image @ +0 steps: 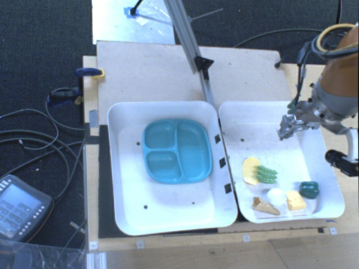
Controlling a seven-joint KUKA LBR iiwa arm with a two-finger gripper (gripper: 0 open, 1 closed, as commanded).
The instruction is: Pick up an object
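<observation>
1. My gripper (286,129) hangs over the bare upper part of the right bin (247,114); how far it is open I cannot tell.
2. Nothing shows in its grasp.
3. The toys (277,186) lie clustered near the bin's front edge, well apart from it.

Left bin (120,206) white, held a teal divided plate (177,151). Right bin (331,206) white: yellow piece (251,170), green ridged item (267,175), white ball (275,196), tan wedge (265,207), yellow block (295,200), dark green object (309,189). Worktop (151,72) pale beige.
</observation>
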